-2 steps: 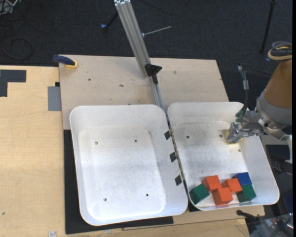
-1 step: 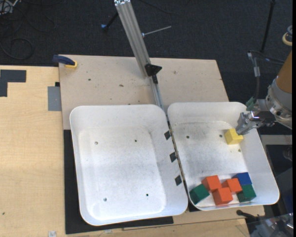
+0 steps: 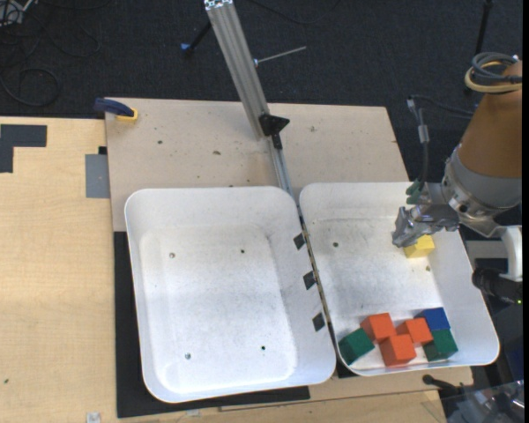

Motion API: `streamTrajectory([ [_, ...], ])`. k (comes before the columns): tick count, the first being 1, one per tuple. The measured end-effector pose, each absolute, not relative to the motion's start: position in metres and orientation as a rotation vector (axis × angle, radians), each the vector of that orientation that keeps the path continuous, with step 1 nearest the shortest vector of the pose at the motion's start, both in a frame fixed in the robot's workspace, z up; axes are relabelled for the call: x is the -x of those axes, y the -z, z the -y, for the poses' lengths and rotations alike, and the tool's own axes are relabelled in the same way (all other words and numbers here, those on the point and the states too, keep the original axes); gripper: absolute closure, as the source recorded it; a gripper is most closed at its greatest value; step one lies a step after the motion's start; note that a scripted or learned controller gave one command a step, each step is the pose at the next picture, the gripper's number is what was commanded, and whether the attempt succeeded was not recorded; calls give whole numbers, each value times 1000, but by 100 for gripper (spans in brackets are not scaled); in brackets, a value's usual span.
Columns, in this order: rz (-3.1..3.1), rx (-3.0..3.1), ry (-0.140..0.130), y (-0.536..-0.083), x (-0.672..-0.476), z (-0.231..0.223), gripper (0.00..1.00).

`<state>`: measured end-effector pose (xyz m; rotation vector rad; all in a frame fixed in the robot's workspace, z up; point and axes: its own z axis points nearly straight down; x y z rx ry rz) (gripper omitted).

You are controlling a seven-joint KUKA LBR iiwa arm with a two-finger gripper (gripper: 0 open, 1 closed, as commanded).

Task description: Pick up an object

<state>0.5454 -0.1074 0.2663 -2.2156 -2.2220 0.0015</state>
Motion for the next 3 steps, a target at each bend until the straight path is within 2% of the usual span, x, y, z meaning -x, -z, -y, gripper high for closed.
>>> streamTrajectory([
  [2,2221,2213,-5,-236,-558,1,100],
  [3,2224,2216,-3,-244,-563,-51,100],
])
